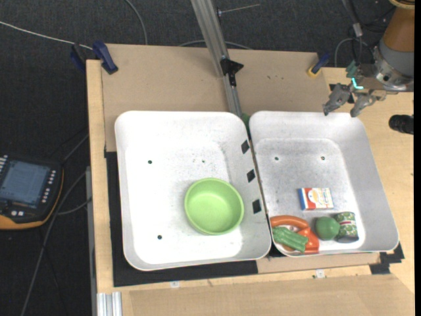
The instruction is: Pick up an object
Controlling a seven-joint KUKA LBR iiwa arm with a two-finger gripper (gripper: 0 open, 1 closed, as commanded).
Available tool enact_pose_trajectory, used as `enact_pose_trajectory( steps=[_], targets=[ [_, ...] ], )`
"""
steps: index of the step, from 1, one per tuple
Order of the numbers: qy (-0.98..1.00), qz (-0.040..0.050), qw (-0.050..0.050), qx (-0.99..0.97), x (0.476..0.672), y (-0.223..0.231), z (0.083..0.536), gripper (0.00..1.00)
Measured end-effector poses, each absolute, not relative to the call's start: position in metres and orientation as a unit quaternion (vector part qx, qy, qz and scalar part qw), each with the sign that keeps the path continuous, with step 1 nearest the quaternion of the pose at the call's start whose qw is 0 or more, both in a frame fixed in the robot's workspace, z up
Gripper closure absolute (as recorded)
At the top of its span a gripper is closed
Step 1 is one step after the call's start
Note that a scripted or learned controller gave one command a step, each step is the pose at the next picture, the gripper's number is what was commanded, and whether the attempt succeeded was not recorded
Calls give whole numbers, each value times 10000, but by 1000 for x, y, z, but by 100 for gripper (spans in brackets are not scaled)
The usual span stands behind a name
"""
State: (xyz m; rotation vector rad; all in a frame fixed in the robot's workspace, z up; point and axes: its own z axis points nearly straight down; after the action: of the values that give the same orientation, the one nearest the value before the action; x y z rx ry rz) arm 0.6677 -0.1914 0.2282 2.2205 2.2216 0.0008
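Gripper parked off the bins

Gripper [345, 104] sits at 1 o'clock, fingers spread, nothing in them; green bowl [214, 206] in left bin [141, 137], small items at right bin's [296, 127] 5 o'clock.

A small box [315, 198] (white, orange and blue) lies seemingly flat in right bin [368, 157].

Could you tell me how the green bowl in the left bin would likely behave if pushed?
The round green plastic bowl looks light, so it would probably slide easily on the smooth white left bin. Sitting upright and shallow, it seems unlikely to tip.
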Motion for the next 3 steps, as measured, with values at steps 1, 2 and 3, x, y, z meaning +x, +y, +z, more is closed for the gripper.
enact_pose_trajectory(
  steps=[1,2,3],
  targets=[
    [7073,2,2,7070,668,-191,228,0],
    [7071,-8,-13,7071,658,-194,180,0],
    [7070,-9,-14,7072,656,-201,135,0]
  ],
)
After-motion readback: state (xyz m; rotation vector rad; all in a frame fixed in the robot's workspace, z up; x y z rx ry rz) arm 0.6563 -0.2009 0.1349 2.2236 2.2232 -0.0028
